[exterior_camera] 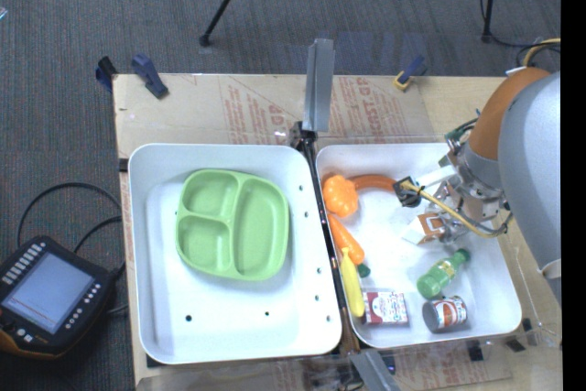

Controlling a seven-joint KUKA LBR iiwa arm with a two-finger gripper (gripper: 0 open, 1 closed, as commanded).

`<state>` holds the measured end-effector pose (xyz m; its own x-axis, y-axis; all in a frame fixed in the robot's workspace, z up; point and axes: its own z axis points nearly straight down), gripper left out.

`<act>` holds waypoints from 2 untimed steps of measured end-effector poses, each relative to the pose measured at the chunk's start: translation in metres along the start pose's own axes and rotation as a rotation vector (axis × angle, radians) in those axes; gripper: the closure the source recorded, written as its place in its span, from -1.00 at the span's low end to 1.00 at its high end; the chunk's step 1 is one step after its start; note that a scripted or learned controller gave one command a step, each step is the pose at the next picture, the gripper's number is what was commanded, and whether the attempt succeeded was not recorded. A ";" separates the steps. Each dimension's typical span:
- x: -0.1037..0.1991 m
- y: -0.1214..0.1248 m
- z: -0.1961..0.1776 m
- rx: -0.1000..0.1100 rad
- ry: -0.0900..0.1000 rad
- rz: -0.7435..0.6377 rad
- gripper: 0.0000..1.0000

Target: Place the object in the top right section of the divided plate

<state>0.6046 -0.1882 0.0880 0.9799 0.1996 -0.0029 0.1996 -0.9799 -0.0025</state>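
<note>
A light green divided plate point(233, 224) lies in the left bin point(146, 197), with two small sections on its left side and one large section on its right. Nothing lies on the plate. My gripper point(441, 213) hangs low over the right bin point(394, 158), near its right wall. Directly at its tip lies a small brown and white packet point(428, 225). Whether the packet is held cannot be made out from this angle.
The right bin also holds an orange pepper point(339, 194), a carrot point(346, 238), a banana point(352, 287), a red box point(385, 308), a can point(446, 314) and a green bottle point(442, 274). A grey post point(319, 96) stands behind the bins.
</note>
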 end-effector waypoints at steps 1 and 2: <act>0.031 -0.002 0.000 0.000 0.001 -0.003 1.00; 0.033 -0.068 0.000 0.002 0.001 -0.005 1.00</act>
<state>0.6236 -0.1149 0.0880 0.9789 0.2043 -0.0016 0.2043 -0.9789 -0.0042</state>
